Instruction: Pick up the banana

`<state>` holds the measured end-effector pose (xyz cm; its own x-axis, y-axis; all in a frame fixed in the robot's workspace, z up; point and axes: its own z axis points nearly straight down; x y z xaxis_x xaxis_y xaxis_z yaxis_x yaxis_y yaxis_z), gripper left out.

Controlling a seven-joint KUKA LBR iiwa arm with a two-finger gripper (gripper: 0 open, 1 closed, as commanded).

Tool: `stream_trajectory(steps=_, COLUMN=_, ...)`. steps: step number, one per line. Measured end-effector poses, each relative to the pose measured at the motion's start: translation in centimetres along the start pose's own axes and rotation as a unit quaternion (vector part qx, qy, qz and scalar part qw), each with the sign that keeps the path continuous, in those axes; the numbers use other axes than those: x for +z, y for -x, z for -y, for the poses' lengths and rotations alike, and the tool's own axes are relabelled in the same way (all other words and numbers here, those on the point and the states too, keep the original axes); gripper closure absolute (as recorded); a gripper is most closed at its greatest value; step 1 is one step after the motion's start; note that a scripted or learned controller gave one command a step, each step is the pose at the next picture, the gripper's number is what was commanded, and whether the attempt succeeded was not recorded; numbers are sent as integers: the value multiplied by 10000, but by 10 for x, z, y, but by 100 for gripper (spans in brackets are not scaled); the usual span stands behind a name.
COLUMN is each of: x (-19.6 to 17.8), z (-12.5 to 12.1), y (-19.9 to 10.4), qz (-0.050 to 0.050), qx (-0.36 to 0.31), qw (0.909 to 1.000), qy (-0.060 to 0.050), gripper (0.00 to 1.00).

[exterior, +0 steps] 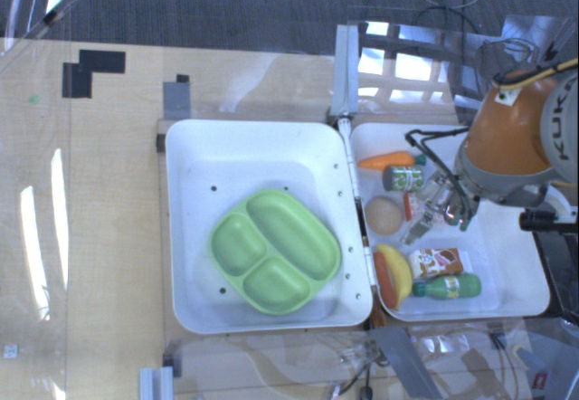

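- While the gripper [432, 213] hangs over the middle of the right bin [516, 299], its fingers stand narrowly apart with nothing between them.
- Banana [391, 274]: lies by the right bin's near-left corner, beside the divider.
- Round tan item [384, 215], carrot [387, 160], small can [403, 177]: left side, farther back.
- Green divided plate [275, 250]: left bin [194, 208].
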<state>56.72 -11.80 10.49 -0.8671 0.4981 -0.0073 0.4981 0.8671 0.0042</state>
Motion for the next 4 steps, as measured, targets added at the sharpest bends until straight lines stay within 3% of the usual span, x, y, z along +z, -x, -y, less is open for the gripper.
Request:
stream_trajectory(steps=1, x=8, z=6, y=-50, qz=176, qx=-393, qw=9991, qy=43, gripper=0)
stream_trajectory(steps=2, x=9, z=3, y=-40, qz=135, qx=-1710, qw=9852, qy=3, gripper=0)
stream_trajectory(steps=3, x=-80, z=-13, y=-96, qz=-15, qx=-2162, qw=9764, qy=2, gripper=0)
stream_trajectory(steps=4, x=-26, z=40, y=-67, qz=-28, qx=-1890, qw=9820, qy=-7, gripper=0)
